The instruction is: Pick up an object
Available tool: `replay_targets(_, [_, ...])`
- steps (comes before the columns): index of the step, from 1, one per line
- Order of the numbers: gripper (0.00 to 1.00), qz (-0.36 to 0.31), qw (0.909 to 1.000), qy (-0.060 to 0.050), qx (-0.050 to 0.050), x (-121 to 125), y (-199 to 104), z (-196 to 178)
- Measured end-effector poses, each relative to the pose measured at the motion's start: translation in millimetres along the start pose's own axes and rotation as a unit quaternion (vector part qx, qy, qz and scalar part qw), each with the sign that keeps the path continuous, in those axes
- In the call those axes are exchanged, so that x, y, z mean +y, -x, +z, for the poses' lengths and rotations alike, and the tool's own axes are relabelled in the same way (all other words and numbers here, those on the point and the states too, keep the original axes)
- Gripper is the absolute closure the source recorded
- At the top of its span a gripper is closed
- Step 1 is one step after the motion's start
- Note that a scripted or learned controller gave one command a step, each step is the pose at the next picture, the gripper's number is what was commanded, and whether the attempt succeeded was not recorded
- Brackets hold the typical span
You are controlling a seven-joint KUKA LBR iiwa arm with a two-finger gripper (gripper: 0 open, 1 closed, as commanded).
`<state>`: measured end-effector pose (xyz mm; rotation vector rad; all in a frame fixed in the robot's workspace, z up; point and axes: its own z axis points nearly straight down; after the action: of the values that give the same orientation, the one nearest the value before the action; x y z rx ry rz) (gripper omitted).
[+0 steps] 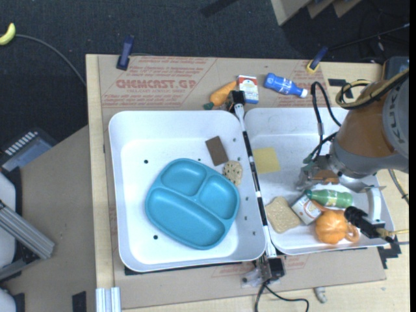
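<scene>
Floor: dark carpet around the bench, with a cable trailing at upper left.
Bench (162, 77): a brown board printed with red lettering, carrying two shallow white bins side by side.
Left bin (130, 135): holds a blue divided tray, a brown rectangular piece and a speckled round biscuit.
Right bin (286, 122): holds the smaller items, crowded toward its near right corner.
Arm (370, 135): grey with an orange band, reaching in from the right over the right bin.
Blue tray (192, 202): lies flat in the middle of the left bin, three compartments up.
Gripper (316, 173): low in the right bin, just above the green bottle; whether its fingers are apart or together cannot be told.
Orange fruit (331, 227): near the bin's front wall, below the bottle.
Green bottle (331, 197): on its side, just beside a small carton.
Toast slice (281, 214): left of the carton.
Yellow square (266, 159): flat, near the divider.
Behind the bins: a blue bottle (285, 85), a small red-and-white box (247, 88) and an orange toy (223, 93).
</scene>
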<state>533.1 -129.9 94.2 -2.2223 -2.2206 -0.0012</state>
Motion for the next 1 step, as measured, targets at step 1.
replay_targets(1, [0.00,0.000,1.0000,0.000,0.000,-0.1,0.0,0.1])
